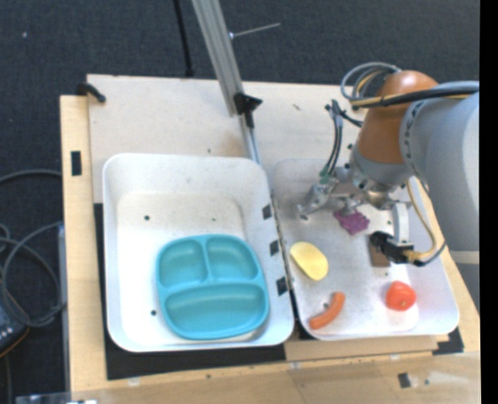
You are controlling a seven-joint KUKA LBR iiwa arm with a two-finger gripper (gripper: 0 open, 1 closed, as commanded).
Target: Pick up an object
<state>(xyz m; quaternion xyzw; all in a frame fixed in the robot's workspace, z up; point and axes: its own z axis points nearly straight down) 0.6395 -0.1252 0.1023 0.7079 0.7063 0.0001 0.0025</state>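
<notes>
- Smooth, slightly shiny teal plastic divided plate (212, 286).
- Matt white plastic shallow bins (131, 183), a bit speckled.
- Pale, flat wooden bench top (165, 112), dull.
- Ribbed silver metal pole (217, 36).
- Glossy orange band (392, 129) on smooth grey arm (442, 167).
- Rough dark carpet floor (64, 23).
</notes>
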